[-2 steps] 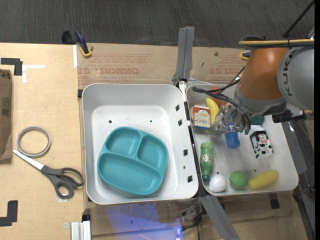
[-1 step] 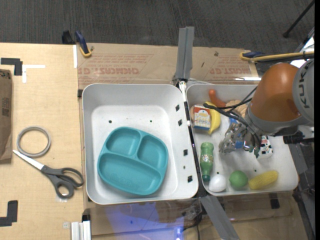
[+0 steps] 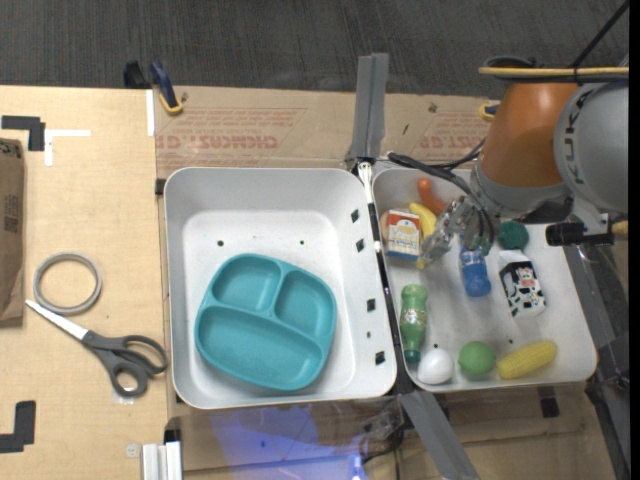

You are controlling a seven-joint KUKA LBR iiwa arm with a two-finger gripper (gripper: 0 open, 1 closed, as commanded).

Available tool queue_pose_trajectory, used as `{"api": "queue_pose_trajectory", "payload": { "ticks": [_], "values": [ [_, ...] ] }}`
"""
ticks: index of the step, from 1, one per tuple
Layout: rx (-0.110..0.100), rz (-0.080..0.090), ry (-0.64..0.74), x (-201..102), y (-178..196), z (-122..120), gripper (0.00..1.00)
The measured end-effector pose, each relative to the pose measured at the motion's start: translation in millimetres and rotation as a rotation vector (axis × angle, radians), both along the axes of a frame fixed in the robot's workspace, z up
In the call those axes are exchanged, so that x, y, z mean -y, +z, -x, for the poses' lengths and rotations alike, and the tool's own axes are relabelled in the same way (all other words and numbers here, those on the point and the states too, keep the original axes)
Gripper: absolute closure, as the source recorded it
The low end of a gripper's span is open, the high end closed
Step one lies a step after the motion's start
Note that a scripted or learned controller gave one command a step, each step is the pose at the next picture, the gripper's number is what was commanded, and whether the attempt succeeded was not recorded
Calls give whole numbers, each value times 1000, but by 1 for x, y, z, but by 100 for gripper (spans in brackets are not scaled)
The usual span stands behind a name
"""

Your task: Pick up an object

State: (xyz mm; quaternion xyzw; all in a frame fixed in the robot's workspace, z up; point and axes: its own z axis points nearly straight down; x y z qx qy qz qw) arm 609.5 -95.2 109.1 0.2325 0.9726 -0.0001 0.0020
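With the gripper (image 3: pixel 455 236) low in the right bin (image 3: pixel 450 313), spread or together impossible to tell, centre over the blue bottle (image 3: pixel 476 274) just beside it, between carton (image 3: pixel 403 234) and cow-print box (image 3: pixel 521 288), then descend squarely without nudging neighbours.

The arm (image 3: pixel 590 148) is a thick, rounded body in smooth light grey, with a broad glossy orange band (image 3: pixel 530 133) wrapped around it above the wrist. Dark letters run along the grey shell at about two o'clock of the band. A black cable (image 3: pixel 440 168) curves off the wrist at nine o'clock. Beneath the band sits a darker grey collar, and from it hangs a small metallic gripper (image 3: pixel 455 230) of silvery, angular parts.
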Motion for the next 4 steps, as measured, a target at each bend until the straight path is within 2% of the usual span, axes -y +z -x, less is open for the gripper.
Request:
{"api": "queue_pose_trajectory", "payload": {
  "ticks": [1,2,3,4],
  "values": [
    [-2,0,-47,42,-17,51,0],
    [0,0,-234,9,-17,-6,0],
    [4,2,-231,10,-6,-7,100],
    [1,1,-70,-28,130,-20,100]
  ]
}}
